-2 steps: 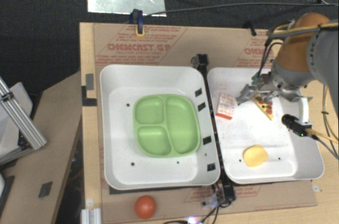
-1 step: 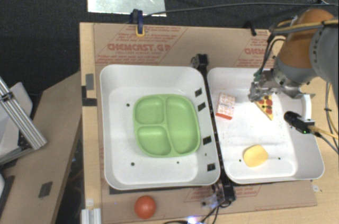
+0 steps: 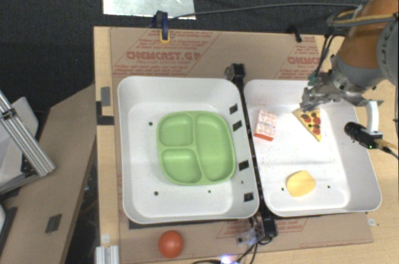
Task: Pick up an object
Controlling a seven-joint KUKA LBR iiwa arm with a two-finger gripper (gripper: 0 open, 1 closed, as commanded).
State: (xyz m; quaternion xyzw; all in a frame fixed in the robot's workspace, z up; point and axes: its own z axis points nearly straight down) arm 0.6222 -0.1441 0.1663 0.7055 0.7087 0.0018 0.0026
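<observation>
Resting on cardboard bench (image 3: pixel 187 47), white bins (image 3: pixel 134 132)

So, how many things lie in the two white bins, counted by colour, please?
Green: 1, divided plate, left bin
Yellow: 2, round piece and pizza slice, right bin
Red and white: 1, small packet, right bin
Total: 4

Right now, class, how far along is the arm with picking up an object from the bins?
Done: the claw is low in the right bin, right at the top end of the pizza slice toy. In hand: nothing seen lifted; the slice lies on the bin floor. Left: a grasp and lift. The yellow piece and the red-and-white packet lie untouched, and the green tray sits in the left bin.
</observation>
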